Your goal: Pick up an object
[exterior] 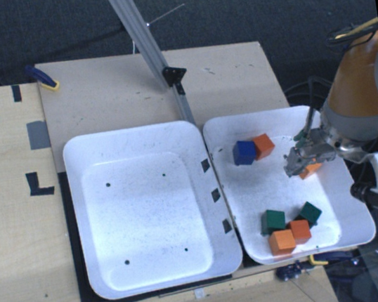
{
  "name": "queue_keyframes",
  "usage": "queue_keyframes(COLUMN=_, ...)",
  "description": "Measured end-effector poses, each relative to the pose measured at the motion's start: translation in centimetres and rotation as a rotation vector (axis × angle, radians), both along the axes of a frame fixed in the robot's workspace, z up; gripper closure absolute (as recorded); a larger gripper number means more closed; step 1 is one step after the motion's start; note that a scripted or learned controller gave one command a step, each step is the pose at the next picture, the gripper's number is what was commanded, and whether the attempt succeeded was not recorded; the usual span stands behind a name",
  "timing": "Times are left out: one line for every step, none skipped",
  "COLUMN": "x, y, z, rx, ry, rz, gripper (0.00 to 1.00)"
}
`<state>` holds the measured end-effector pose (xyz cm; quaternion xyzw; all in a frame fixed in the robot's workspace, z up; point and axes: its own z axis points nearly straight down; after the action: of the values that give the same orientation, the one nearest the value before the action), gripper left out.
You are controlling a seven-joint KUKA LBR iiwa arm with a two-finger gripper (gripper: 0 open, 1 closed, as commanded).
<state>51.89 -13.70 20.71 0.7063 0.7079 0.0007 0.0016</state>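
A: Where the grey two-finger gripper [303,163] hangs over the right shallow white plastic bin [277,117], what do we find beneath it?

B: A small orange block [311,170], near the bin's right edge, directly under the tool and partly hidden.

A: Held?

B: We cannot tell; the grip is obscured.

I can't quite make out the gripper [303,163] fingers; it covers most of an orange block [311,170], and the arm [358,95] runs off frame right.
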Motion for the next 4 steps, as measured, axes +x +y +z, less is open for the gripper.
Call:
queue_keyframes(x=0.1, y=0.0, z=5.3, rx=0.000, ry=-0.001, rz=0.000, gripper=1.00)
queue_keyframes(x=-0.5, y=5.5, z=5.8, rx=0.003, ry=0.004, rz=0.004, gripper=1.00)
queue_keyframes(x=-0.3, y=10.5, z=4.2, rx=0.002, ry=0.006, rz=0.004, gripper=1.00)
queue_keyframes(x=-0.7, y=16.7, z=4.5, rx=0.003, ry=0.005, rz=0.007, gripper=1.00)
